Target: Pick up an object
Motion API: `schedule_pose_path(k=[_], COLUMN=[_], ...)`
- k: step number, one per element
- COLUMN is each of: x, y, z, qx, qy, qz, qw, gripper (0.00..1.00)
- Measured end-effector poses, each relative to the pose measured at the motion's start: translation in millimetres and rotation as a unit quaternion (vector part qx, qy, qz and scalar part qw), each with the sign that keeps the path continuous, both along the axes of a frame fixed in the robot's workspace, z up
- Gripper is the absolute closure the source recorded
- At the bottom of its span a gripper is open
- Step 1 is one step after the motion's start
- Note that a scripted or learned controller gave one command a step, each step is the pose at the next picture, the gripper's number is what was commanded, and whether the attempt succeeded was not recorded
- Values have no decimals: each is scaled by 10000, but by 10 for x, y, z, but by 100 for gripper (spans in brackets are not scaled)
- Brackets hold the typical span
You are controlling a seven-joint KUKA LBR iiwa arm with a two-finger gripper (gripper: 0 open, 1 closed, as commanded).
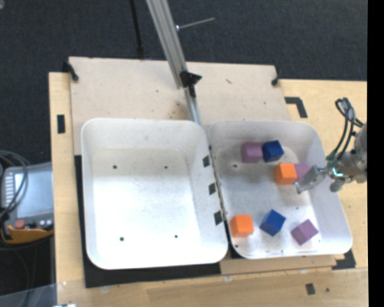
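Blocks fill the right bin [320,147]: two orange, two blue, and purple ones. The left bin [144,190] lies beside it. The hand [317,178] hovers at the right bin's right rim, near an orange block [285,173]; its spread I cannot tell.

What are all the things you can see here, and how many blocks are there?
Orange blocks: 2, orange, right bin; one near the middle right, one at the front left.
Blue blocks: 2, blue, right bin; one at the back, one at the front.
Purple blocks: 3, purple, right bin; one at the back beside the blue one, one at the front right, one partly hidden behind the orange one. That makes 7 blocks.
Bins: 2, white, side by side on the bench; left bin, right bin.
Metal pole: 1, silver, slanting behind the bins.
Control box: 1, grey and orange, far left.
Claw: 1, grey, at the right bin's right edge.
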State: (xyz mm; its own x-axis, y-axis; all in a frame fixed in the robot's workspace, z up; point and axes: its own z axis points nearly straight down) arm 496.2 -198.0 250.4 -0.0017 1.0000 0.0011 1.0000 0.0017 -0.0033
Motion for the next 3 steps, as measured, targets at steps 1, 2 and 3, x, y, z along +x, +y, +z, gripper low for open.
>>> schedule_pose_path(k=[1,2,3], x=[10,4,17], y=[2,18,10], z=[22,-608,-1200], qx=[-7,-3,-10], qy=[-26,8,-44], qz=[-2,-9,-19], qw=[10000,10000,10000], gripper=[0,0,0])
